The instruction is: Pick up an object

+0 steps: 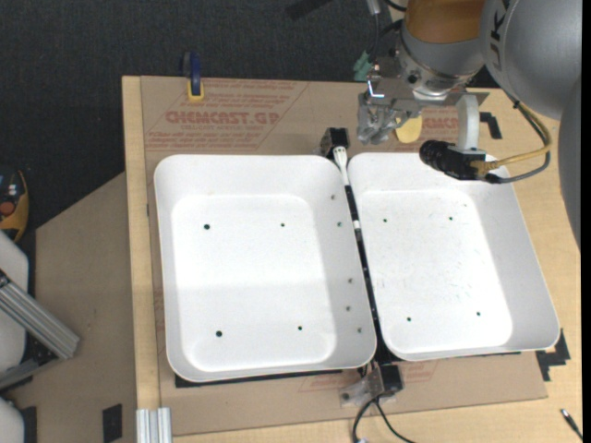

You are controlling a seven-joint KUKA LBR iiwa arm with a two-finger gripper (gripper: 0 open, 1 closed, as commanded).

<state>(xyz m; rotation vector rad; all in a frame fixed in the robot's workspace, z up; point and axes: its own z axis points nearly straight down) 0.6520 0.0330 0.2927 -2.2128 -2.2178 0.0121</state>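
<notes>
My gripper (pixel 380 125) hangs from the grey arm with its orange band (pixel 446 12), above the back edge of the right white bin (pixel 528 275), near the bin's back-left corner. A small pale yellow object (pixel 408 128) shows right beside the gripper on its right side, partly hidden by it. Whether it is gripped or just lies behind I cannot tell. The left white bin (pixel 169 247) stands apart from the gripper, to its lower left.
Both bins rest on a brown board (pixel 240 118). A blue clamp (pixel 192 70) sits at the board's back left. A black clip (pixel 333 141) and strip join the bins. A black part with a yellow cable (pixel 452 161) hangs over the right bin's back rim.
</notes>
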